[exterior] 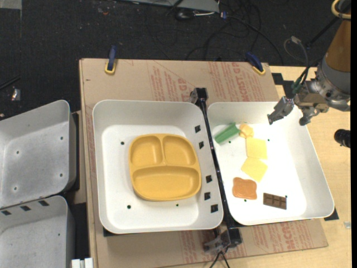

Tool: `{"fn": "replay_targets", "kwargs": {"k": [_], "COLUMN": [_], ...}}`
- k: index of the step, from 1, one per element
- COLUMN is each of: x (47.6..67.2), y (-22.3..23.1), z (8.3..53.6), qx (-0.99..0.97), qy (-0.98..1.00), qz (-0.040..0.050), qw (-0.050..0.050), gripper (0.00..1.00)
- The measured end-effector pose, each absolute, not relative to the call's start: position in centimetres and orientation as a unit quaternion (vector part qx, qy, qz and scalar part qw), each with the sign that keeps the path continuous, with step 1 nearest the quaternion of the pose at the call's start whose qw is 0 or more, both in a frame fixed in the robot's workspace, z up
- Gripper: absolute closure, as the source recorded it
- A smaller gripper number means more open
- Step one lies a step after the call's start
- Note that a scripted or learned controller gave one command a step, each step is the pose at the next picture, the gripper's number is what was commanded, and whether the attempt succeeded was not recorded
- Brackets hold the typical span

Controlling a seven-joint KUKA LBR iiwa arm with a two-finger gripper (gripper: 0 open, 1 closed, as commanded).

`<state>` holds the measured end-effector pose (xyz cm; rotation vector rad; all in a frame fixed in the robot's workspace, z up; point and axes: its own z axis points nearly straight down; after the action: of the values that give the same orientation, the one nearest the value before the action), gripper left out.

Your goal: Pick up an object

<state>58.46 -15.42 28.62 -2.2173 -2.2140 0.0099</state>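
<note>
The fingers (277, 114) stand parted with nothing between them, the gripper (293, 114) poised above the far right corner of the right bin (319, 172), reaching in from the right. One finger sits over the bin's far rim, the other just outside its right wall.

The right bin holds six toy food pieces. A green block (226, 133) lies near the far left corner, close against the divider between the bins, with a small yellow piece (245, 130) touching its right end. Just nearer than those lies a pale yellow square slice (256, 148), and below it a second yellow slice (255, 169) turned at an angle, the two touching or nearly so. Toward the near edge rests an orange toast-shaped piece (244, 188), and beside it, to the right, a dark brown chocolate bar (274, 200).

The left bin (106, 166) holds a yellow divided plate (165, 167) with three compartments, lying flat at its middle, nothing in any compartment. Both bins rest side by side on a cardboard-covered surface (167, 71).
</note>
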Motion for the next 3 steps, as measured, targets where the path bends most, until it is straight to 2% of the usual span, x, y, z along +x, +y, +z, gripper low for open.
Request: {"fn": "replay_targets", "kwargs": {"k": [1, 3], "x": [58.6, 58.0], "y": [-15.4, -16.2], "z": [29.2, 19.5], "qx": [-0.707, -0.708], "qy": [-0.707, -0.706], "qz": [0.0002, 0.0018], "qw": [0.0, 0.002], "gripper": [0.0, 0.0]}}
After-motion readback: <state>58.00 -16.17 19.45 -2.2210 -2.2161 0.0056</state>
